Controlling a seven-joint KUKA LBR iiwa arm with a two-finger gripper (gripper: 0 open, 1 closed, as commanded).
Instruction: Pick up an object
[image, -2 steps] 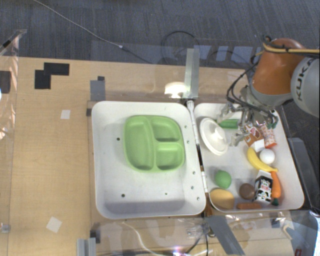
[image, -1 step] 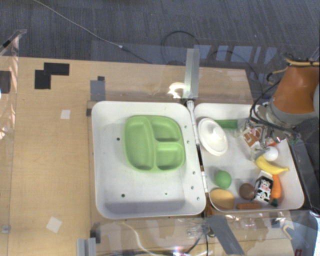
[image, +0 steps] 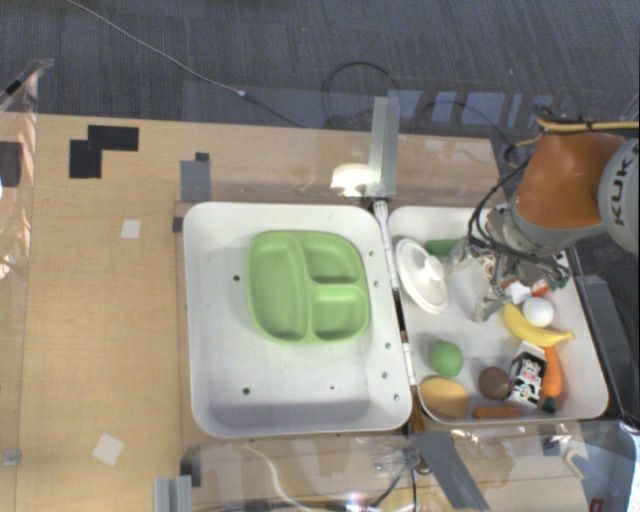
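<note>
Fingers on the gripper (image: 497, 292) — can't tell if they're open or shut, too blurry. It sits low in the right bin (image: 597, 352), just beside the banana (image: 530, 329) and white egg (image: 540, 312). Green plate (image: 306, 286) fills the left bin (image: 215, 330).

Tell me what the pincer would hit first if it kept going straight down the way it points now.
Probably the bare floor of the right bin. The pincer points down at a gap between the white lid and the banana. Depth is hard to judge from above, so it might graze the banana's end.
</note>
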